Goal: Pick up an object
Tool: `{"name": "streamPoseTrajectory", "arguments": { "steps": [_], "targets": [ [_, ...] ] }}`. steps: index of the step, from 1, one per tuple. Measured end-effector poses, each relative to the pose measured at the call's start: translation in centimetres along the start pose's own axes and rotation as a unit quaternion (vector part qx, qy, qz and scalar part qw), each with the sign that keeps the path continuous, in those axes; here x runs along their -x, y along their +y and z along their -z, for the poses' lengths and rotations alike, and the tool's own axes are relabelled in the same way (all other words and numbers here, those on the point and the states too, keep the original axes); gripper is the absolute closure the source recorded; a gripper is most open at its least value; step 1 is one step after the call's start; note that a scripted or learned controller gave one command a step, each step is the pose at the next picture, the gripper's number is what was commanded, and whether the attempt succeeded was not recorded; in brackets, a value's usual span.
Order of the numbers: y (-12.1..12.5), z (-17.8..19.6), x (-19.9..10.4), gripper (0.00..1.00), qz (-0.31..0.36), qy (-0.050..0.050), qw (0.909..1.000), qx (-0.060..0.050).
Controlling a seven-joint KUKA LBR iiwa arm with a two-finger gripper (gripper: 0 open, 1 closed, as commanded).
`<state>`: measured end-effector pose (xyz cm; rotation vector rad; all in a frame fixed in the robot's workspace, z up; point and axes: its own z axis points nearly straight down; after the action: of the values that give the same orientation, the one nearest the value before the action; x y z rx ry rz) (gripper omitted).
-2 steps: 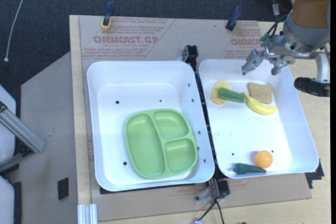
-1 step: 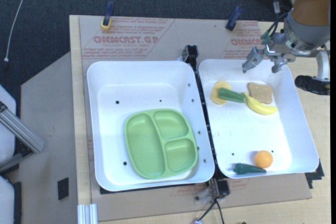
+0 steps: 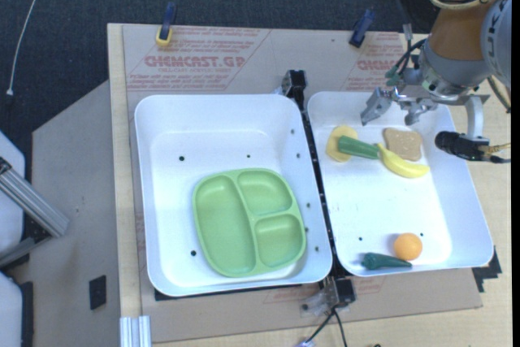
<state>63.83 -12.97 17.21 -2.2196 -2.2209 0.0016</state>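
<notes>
The metal two-finger claw [image 3: 396,105] hangs open and empty over the far end of the right-hand shallow white bin [image 3: 463,207]. Just beneath it lies a tan, bread-shaped toy slice [image 3: 404,144], touching a yellow plastic banana [image 3: 404,166]. The slice looks light, stiff and flat, so pinching across its narrow edges seems best. The claw's fingertips blur against the bin wall, and the wrist hides its upper part.
</notes>
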Motion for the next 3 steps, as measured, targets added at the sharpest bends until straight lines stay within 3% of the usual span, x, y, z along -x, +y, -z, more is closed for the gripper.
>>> {"name": "streamPoseTrajectory", "arguments": {
  "steps": [1, 2, 3],
  "targets": [
    [0.2, -6.4, -0.1, 0.00, 0.000, 0.000, 1.0000, -0.003],
    [0.4, -8.5, -0.1, 0.00, 0.000, -0.001, 1.0000, 0.002],
    [0.4, -7.4, -0.2, 1.00, 0.000, -0.001, 1.0000, 0.003]
  ]
}}
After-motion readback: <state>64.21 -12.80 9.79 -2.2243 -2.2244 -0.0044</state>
